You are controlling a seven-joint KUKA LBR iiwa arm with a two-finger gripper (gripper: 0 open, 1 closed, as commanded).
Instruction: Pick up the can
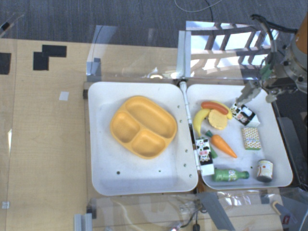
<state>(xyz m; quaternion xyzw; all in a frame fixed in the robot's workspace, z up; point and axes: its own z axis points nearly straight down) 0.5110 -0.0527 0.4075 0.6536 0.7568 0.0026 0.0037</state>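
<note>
While the left bin (103,177) carries just the yellow divided plate (143,126), your work lies wholly in the right bin (281,143), so go through it from its left wall; the banana (199,120) and the milk carton (204,154) sit along the divider, with the green bottle (230,175) lying on its side near the front rim; the carrot (224,146) lies in the middle, and the patterned box (251,138) stands further right; the can (264,170) stands in the front right corner, just beside the bottle's cap end and close to the rim. Your gripper (244,97) hangs over the back of that bin, above a small black-and-white carton (243,113), well apart from the can; whether the fingers are spread or closed I cannot tell. You would do well to bring it forward and right, centre it over the can, and descend straight, minding the rim and the bottle.
</note>
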